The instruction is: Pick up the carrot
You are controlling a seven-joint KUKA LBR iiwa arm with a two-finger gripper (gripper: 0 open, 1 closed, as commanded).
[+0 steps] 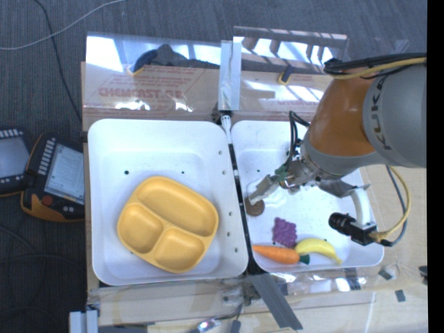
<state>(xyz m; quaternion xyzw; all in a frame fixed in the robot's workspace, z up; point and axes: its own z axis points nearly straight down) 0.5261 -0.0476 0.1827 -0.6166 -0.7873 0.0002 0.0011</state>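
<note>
The carrot (275, 254) lies along the near edge of the right bin (361, 259), its green end touching a banana (318, 248), with purple grapes (283, 231) just behind it. Farther back, the gripper (255, 203) hangs low near the bin's left wall, apart from the carrot and holding nothing; how its jaws stand I cannot tell. The reach seems unfinished: next it must come nearer and straddle the carrot. The left bin (111, 144) holds a yellow tray (168, 222).
</note>
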